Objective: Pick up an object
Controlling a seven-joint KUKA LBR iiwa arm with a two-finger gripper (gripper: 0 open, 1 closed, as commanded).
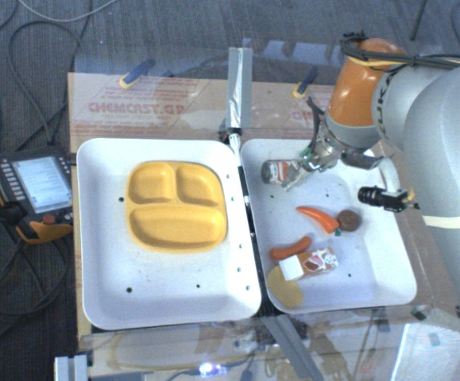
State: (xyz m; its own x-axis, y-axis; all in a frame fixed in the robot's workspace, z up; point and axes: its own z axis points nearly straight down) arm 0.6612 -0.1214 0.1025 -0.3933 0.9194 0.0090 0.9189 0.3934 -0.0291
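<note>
My gripper (312, 162) hangs low over the back of the right bin (373, 270), under the arm's orange band (362, 94). It is right beside the right end of a small can (277, 171) that lies on its side, and contact cannot be made out. Further forward in the same bin lie an orange carrot (317, 216), a brown round piece (348, 221), a reddish sausage (291, 248), a red and white packet (312, 262) and a tan disc (285, 290).
The left bin (110, 280) holds a yellow divided tray (176, 205). A ridge (247, 213) separates the two bins. A teach pendant (35, 185) lies on the floor to the left. The grey arm (432, 133) covers the right bin's back right corner.
</note>
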